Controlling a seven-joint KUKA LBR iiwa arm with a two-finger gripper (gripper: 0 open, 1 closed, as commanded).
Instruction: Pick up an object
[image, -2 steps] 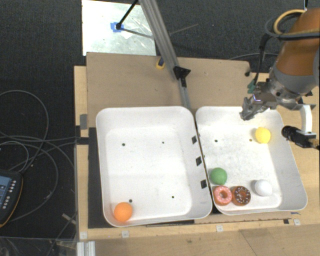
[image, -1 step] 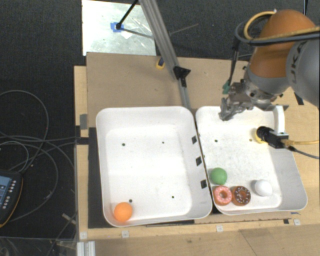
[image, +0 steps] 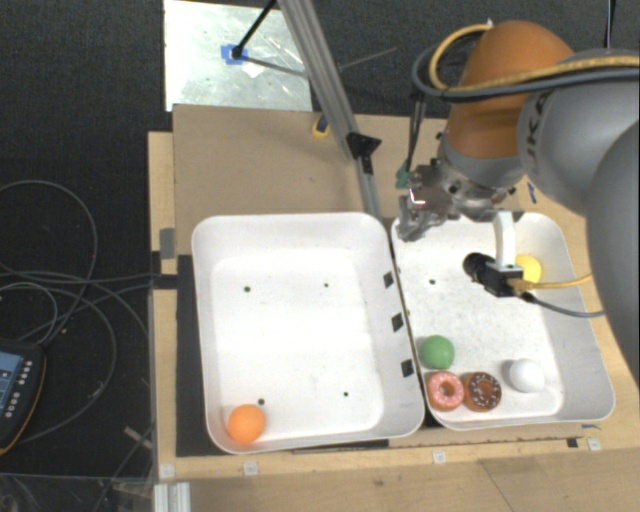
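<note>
Orange ball (image: 246, 423) in left bin (image: 290, 240); no writing readable anywhere.

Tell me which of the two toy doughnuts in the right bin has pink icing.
The pink-iced toy doughnut, lying directly below the small green ball. The brown chocolate-iced doughnut beside it lies nearer the white ball.

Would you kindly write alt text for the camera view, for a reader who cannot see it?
The robot's hand hangs over the right bin's far left corner. That bin holds a green ball, two doughnuts, a white ball and a yellow object; the left bin holds an orange ball.
</note>
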